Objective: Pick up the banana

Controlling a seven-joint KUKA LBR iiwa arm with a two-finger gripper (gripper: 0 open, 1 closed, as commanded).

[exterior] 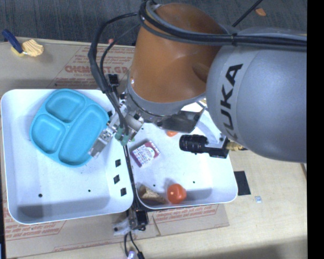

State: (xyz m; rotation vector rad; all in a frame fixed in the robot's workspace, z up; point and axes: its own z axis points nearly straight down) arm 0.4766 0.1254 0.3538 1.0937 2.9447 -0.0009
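Gripper [109,138] hangs low at the blue divided plate's [65,124] right edge in the left bin [21,198], grip unreadable from here, likely a misaimed try for the banana.

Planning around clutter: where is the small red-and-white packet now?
The packet lies in the right bin, close to its left wall, farther back than the round red-orange thing.

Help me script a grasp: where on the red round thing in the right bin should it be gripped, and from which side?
Across its middle, coming straight down from above. The red round thing is ball-shaped, so no side is better by form, but it sits by the right bin's near wall with a brown thing close beside it, likely crowding any sideways approach.
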